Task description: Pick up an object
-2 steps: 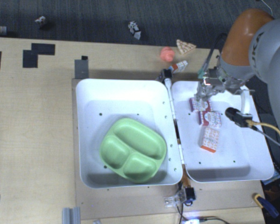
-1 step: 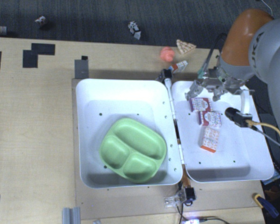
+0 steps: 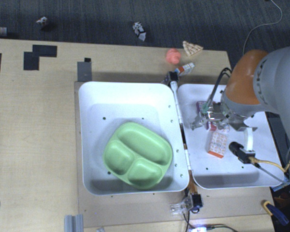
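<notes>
**Robot gripper over the right bin, near a small packet**

Two shallow white bins sit side by side at the centre of the frame. The gripper (image 3: 210, 119) hangs over the upper middle of the right bin (image 3: 263, 175); whether it is spread or closed cannot be told. A small white packet (image 3: 218, 143) with an orange end lies on the bin floor just below it in the frame. A green divided plate (image 3: 137, 153) lies in the left bin (image 3: 94, 100).

Place: robotics lab.
Bench (image 3: 34, 144): plywood, bears left bin (image 3: 117, 96) and right bin (image 3: 263, 170).
Arm (image 3: 275, 76): industrial, grey and orange.
Floor (image 3: 111, 4): dark carpet.
</notes>
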